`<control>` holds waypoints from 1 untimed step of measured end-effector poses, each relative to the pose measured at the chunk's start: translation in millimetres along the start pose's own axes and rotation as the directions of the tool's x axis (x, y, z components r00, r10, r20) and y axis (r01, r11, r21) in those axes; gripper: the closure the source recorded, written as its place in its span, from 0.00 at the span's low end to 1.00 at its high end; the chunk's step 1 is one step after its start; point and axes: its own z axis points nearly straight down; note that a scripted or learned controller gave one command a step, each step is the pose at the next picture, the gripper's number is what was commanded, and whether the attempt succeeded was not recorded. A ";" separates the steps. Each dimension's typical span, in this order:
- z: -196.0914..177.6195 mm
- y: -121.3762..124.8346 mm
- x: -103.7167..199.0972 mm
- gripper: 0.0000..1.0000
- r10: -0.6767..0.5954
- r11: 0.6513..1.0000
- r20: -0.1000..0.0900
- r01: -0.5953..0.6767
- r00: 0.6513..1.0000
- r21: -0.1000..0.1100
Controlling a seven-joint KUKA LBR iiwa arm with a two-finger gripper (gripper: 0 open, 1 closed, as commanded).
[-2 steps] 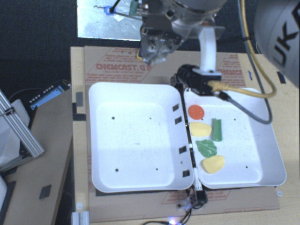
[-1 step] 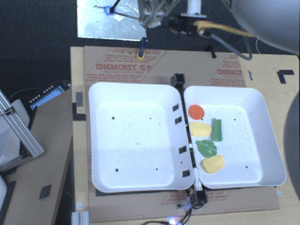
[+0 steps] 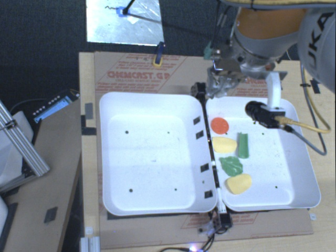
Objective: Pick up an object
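Along the left side of the right bin [image 3: 299,161], five small pieces are lying in a tight cluster: an orange-red disc [image 3: 220,125] farthest back, a pale yellow piece [image 3: 224,145] just nearer, a green stick [image 3: 243,145] beside it on the right, a leafy green piece [image 3: 231,165], and a second yellow piece [image 3: 238,184] nearest of all. Any of them could be the thing to pick, and none is sitting between the fingers. The left bin [image 3: 121,193] is lying alongside, with black clips joining the two.

The crowding is the main hazard: a descent onto one piece is likely to be nudging its neighbour, or closing on two at once. The pieces are also lying close to the central wall, so a finger could be striking the rim rather than reaching the floor.

The grey arm is reaching in from the upper right, its orange band high above the far edge, with the gripper [image 3: 217,88] hanging over the far end of the divider, beyond the disc. Whether its pincer is apart or together I cannot tell, because the tips are blurring into dark hardware.
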 end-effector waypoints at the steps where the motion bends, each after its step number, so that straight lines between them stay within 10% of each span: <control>1: 106.7 -31.1 75.7 1.00 -0.022 1.000 -0.006 0.022 1.000 -0.003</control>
